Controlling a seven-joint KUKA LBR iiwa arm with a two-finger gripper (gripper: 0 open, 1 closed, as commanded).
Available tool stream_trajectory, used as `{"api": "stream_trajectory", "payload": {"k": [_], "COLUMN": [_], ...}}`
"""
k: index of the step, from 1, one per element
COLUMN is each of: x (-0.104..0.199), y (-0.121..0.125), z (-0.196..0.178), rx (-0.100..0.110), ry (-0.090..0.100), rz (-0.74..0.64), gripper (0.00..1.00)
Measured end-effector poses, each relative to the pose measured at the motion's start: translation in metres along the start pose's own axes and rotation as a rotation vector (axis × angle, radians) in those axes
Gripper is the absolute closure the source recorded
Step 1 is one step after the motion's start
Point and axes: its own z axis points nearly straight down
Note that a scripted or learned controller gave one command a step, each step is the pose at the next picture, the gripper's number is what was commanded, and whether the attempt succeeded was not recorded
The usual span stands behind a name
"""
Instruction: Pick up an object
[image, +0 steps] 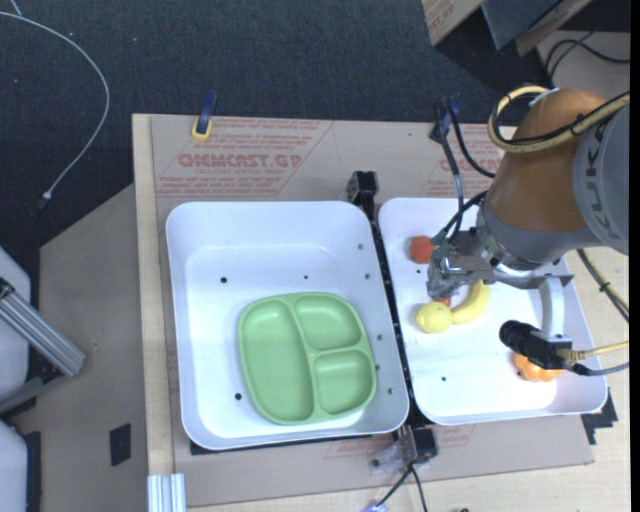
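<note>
While the left white bin holds a pale green plastic tray with three compartments, I see the right white bin carrying a yellow banana-shaped toy, a round yellow fruit toy touching it, a small red object near the far wall, and an orange object under a black part by the right edge. My two-finger gripper hangs just above the banana's left end, near the wall between the bins, and I cannot tell how its pincer stands; the bin's near floor lies open.
</note>
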Motion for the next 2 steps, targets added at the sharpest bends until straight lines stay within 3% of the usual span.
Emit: {"api": "stream_trajectory", "payload": {"k": [2], "x": [0.1], "y": [0.03], "z": [-0.019], "rx": [0.0], "ry": [0.001], "rz": [0.001], "gripper": [1.0]}}
